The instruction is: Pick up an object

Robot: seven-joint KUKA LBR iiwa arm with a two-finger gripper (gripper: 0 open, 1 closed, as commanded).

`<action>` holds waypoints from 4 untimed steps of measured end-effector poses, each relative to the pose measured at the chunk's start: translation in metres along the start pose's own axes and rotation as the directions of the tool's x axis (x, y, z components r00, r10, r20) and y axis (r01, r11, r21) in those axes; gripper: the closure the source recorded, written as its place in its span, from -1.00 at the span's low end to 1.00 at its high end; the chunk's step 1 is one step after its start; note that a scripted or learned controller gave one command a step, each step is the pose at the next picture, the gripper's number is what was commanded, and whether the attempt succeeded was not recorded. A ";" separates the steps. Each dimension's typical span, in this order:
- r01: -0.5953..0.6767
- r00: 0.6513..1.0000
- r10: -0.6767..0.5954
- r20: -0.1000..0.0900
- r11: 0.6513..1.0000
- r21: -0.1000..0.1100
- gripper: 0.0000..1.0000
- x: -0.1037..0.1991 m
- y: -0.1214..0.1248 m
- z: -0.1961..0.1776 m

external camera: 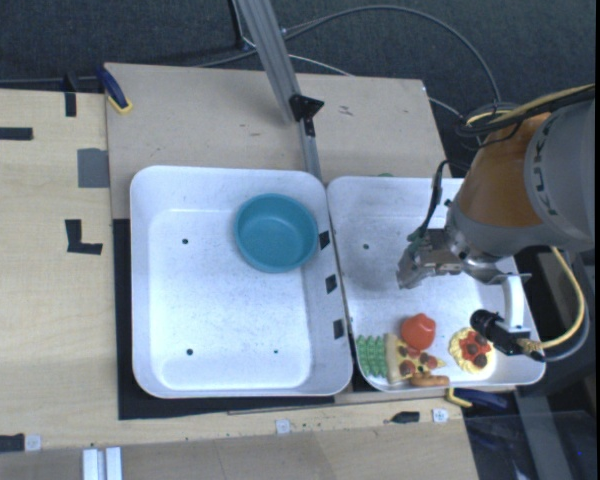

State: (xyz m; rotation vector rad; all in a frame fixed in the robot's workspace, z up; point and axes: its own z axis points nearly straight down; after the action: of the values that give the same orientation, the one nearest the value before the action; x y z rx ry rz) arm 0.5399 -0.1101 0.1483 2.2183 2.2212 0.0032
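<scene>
Toy food pieces [412, 353] lying at right bin's [375, 218] near edge, red piece [417, 329] among them. Gripper [417, 271] hovering just above them over bin floor, nothing between fingers; jaw width unclear. Blue bowl [275, 232] sitting in left bin [180, 298].

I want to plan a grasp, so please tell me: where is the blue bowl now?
In the camera view, the blue bowl sits in the left bin, in its upper right part near the divide between the two bins, away from the gripper.
</scene>
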 end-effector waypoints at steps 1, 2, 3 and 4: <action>0.000 1.000 0.000 0.000 1.000 -0.001 1.00 0.009 0.006 -0.055; -0.001 1.000 0.001 0.000 1.000 0.004 1.00 0.009 0.006 -0.062; 0.003 1.000 -0.003 -0.001 1.000 0.003 1.00 0.058 0.031 -0.064; 0.004 1.000 -0.004 -0.001 1.000 0.004 1.00 0.116 0.042 -0.060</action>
State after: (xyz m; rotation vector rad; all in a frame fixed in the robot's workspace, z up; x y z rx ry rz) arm 0.5818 0.0065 0.2087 2.2165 2.2286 0.0003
